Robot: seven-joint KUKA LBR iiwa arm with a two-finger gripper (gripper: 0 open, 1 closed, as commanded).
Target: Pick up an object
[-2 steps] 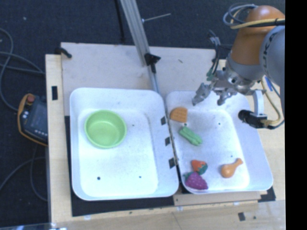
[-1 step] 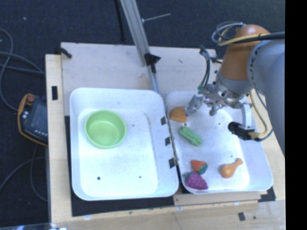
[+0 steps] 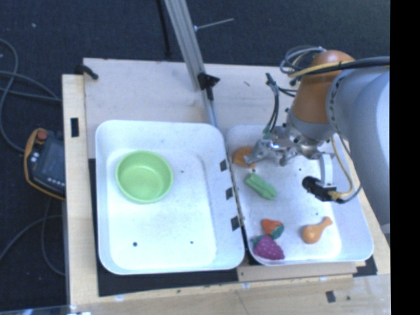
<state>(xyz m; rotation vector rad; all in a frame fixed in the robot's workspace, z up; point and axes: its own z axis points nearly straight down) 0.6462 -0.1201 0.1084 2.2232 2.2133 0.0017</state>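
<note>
Nothing lifted yet: purple grapes [image 3: 268, 248], strawberry [image 3: 272, 227] and drumstick [image 3: 315, 230] lying at the right bin's [image 3: 351, 238] six o'clock edge, green pickle [image 3: 261, 186] at centre. Farther back, at eleven o'clock, pincer [image 3: 257, 157] low beside an orange piece [image 3: 242, 155]; open or closed, cannot tell. Grasp and lift both left to do.

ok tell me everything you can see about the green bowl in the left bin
The green bowl is a small round dish, light lime green, plastic by its look, with a smooth rim and a shallow hollow. It sits upright, mouth up, with nothing visible inside. It rests on the floor of the left bin, in the far left part, near the wall but apart from it. Nothing else touches it; the arm and the toy foods are over in the other bin.
</note>
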